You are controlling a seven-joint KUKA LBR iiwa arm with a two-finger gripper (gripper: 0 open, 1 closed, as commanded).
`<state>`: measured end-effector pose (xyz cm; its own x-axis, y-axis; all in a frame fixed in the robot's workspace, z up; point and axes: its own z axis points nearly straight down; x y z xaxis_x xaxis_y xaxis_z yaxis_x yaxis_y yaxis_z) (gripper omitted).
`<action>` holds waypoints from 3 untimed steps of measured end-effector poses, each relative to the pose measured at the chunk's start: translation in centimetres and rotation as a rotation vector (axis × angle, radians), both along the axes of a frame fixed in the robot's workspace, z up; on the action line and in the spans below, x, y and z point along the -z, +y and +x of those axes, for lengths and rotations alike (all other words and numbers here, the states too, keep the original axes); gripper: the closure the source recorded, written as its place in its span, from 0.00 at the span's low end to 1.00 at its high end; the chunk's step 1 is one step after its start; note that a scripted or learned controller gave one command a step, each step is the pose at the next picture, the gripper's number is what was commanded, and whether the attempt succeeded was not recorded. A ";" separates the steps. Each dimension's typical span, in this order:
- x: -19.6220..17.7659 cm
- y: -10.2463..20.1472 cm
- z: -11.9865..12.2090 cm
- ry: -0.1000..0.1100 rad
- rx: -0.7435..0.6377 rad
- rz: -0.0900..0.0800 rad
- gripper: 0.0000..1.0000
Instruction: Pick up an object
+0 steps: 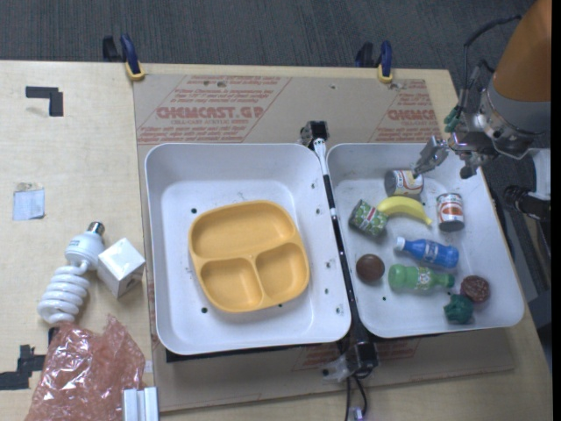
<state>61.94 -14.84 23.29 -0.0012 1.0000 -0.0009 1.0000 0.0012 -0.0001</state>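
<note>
1. We see the arm (517, 68) reaching in from the right, its orange band high at the far right corner and its wrist over the far right edge of the right bin (500, 314).
2. The claw (429, 159) hangs at the far side of the right bin, just above and to the right of a small tin can (402, 182) lying on its side.
3. We make out its thin fingers (433, 152) spread slightly apart, with nothing between them; the tips sit very near the can, but we cannot tell whether they touch it.
4. In the right bin, near the can, lie a banana (405, 208) and a green crumpled packet (368, 218) to its left.
5. A second can (450, 211) stands upright at the bin's right side.
6. Nearer to us lie a blue bottle (429, 252), a green bottle (420, 278), a dark brown ball (370, 267), a brown round thing (475, 288) and a small dark green toy (458, 308).
7. The left bin (166, 235) holds a yellow divided plate (250, 255).
8. On the bench (70, 165), left of the bins, we see a spiral light bulb (68, 281), a white cube (122, 266) touching it and crumpled pink plastic (83, 375) nearer to us.
</note>
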 end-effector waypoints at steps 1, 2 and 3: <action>13.5 2.9 -0.6 -0.013 0.000 -0.003 0.00; 14.0 5.5 -8.8 0.000 0.003 0.001 0.00; 13.0 5.5 -8.7 -0.002 0.004 0.001 1.00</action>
<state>53.27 -9.35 10.25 0.0030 1.0000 -0.0002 1.0000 -0.0030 0.0020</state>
